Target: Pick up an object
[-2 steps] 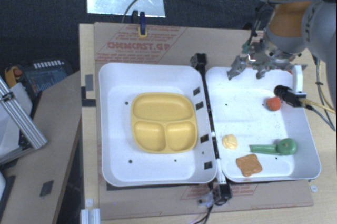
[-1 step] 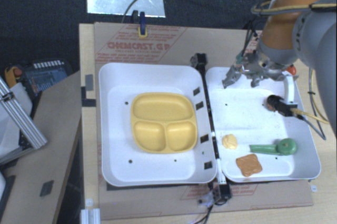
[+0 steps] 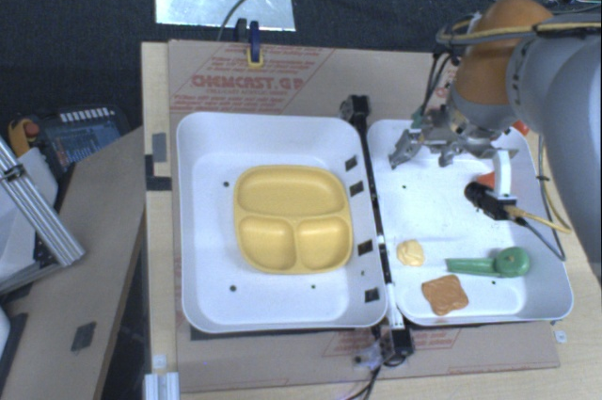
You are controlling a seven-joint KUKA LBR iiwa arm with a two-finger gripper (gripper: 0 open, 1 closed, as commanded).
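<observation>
Watching the arm (image 3: 527, 69) reaching in from the right, we are noting two white bins: the left bin (image 3: 202, 229) is carrying a yellow divided tray (image 3: 292, 217), the right bin (image 3: 550, 290) the small pieces. The gripper (image 3: 431, 147) is hanging over the right bin's far end, fingers spread, nothing between them. The green tool (image 3: 489, 264), long axis lying left-right, the tan piece (image 3: 444, 294) and the pale yellow lump (image 3: 410, 252) are sitting well apart from it, nearer the front edge.

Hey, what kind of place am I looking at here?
Most likely a robotics lab bench: a grey arm reaches over two white bins, toy food such as a yellow divided plate, and loose cables.
</observation>
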